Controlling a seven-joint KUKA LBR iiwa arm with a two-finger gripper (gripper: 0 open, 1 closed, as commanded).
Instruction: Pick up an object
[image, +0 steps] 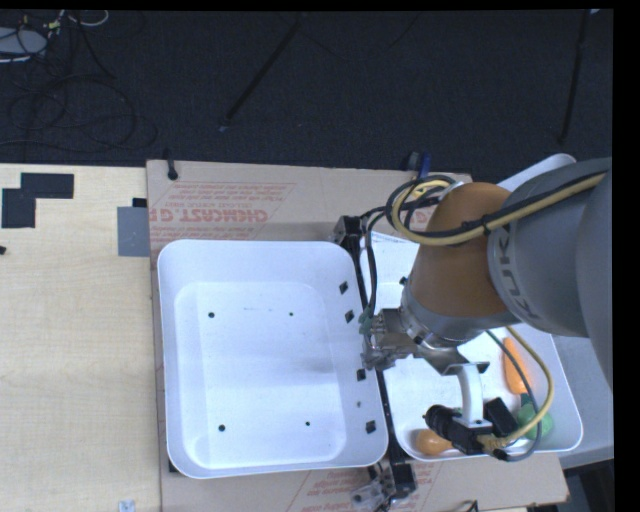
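My gripper (383, 345) hangs low over the left edge of the right bin (570, 425), close to the wall between the two bins. The arm's orange band and grey wrist cover most of it from above. A long orange object (515, 366) lies in the right bin to the right of the wrist. A small rounded orange-yellow object (431, 441) rests at that bin's front edge. A green object (541, 426) peeks out at the front right. The arm hides what lies directly under the gripper.
The left bin (190, 270) is a white tray beside the right one, separated by a dark divider with clips (352, 300). Both bins sit on a cardboard sheet (250, 200). Pale bench surface lies to the left.
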